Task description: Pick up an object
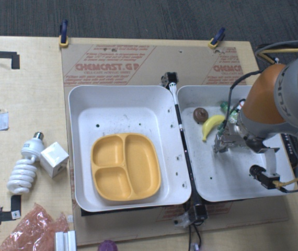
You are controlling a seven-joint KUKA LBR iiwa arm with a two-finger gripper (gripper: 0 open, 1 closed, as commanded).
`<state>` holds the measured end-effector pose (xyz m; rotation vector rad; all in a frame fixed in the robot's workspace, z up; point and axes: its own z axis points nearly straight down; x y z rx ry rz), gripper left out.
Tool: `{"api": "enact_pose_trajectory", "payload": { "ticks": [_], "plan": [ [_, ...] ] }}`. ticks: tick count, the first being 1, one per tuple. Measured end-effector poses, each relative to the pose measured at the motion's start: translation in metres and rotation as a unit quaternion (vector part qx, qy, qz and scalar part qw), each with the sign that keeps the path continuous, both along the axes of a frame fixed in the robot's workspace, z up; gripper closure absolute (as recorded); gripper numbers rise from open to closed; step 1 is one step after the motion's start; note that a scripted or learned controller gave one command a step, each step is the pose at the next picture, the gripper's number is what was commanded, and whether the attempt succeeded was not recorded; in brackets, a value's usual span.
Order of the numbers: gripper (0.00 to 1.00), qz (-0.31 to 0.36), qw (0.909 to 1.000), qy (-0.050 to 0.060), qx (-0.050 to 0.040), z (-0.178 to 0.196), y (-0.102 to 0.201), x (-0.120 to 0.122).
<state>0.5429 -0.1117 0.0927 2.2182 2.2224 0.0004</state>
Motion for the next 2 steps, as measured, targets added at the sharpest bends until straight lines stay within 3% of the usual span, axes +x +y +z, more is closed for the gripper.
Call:
{"api": "enact_pose_trajectory", "payload": {
  "ticks": [1, 2],
  "plan": [
    [0.0, 0.0, 1.0, 0.001, 0.0004, 0.0, 0.018, -0.007],
    [0.0, -0.002, 1.0, 0.001, 0.0004, 0.0, 0.017, -0.04]
  ]
}}
